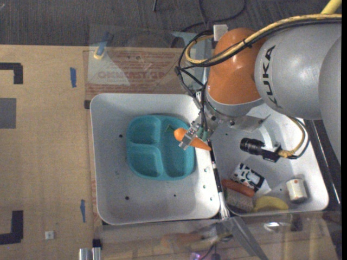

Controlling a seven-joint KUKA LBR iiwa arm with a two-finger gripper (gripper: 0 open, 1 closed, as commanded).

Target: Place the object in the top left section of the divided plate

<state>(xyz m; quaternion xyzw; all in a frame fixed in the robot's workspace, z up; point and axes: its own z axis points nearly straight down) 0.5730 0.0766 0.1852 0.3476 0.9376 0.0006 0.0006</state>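
Observation:
A teal divided plate (132, 150) lies in the left bin (108, 194), with two smaller sections on its left side and one long section on its right. My gripper (191, 136) hangs over the plate's right rim, near the bin's right wall. It is shut on a small orange carrot-like object (180, 134), whose ends stick out on both sides of the fingers. The top left section (143, 130) lies to the left of the gripper, with nothing visible in it. The bulky orange and grey wrist (234, 72) hides the bin's upper right corner.
The right bin (317, 199) holds a black-and-white packet (248, 175), a reddish sausage-shaped item (237, 187), a yellow banana (270, 203) and a small white cylinder (296, 189). A black cylinder with a yellow cable (259, 147) hangs below the arm.

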